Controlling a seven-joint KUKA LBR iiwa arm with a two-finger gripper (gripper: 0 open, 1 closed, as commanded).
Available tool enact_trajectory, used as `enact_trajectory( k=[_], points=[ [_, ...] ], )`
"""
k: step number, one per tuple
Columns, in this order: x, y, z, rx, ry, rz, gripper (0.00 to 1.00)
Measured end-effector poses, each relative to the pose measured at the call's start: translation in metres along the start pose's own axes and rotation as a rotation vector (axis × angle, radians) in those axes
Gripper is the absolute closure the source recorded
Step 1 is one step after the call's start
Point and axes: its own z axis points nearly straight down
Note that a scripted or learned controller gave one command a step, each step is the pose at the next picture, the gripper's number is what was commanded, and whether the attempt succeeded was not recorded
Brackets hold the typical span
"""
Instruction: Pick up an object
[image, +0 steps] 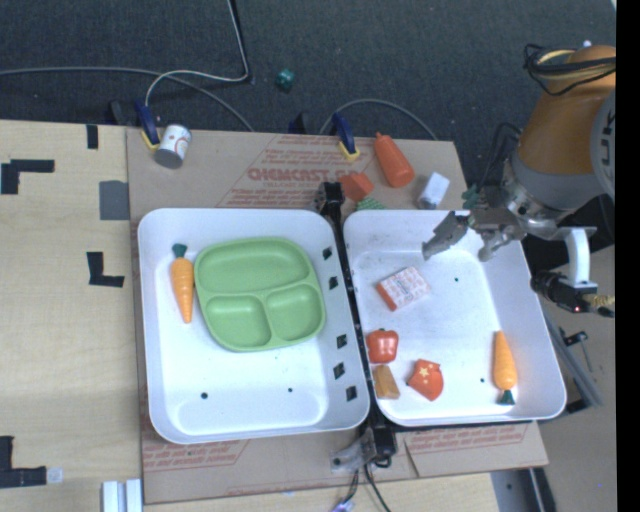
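The right bin (455, 404) holds a small red and white box (403, 288), a red pepper (382, 346), a red strawberry-like piece (426, 379), a small orange-brown piece (385, 382) and a carrot (504, 362) by its right wall. My gripper (466, 237) hangs over the bin's far right part, up and to the right of the box. Its two grey fingers (440, 238) are spread apart with nothing between them.
The left bin (160, 330) holds a green divided plate (262, 292) and a carrot (182, 283). Behind the bins lie an orange carrot-like toy (393, 160), a small red piece (357, 186), a white cube (435, 188) and a can (173, 144).
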Motion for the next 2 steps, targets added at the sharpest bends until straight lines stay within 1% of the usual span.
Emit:
enact_trajectory(
  k=[1, 2],
  points=[
    [0.022, 0.023, 0.151, -0.008, -0.001, 0.0, 0.0],
    [0.022, 0.023, 0.14, -0.01, 0.0, -0.001, 1.0]
  ],
)
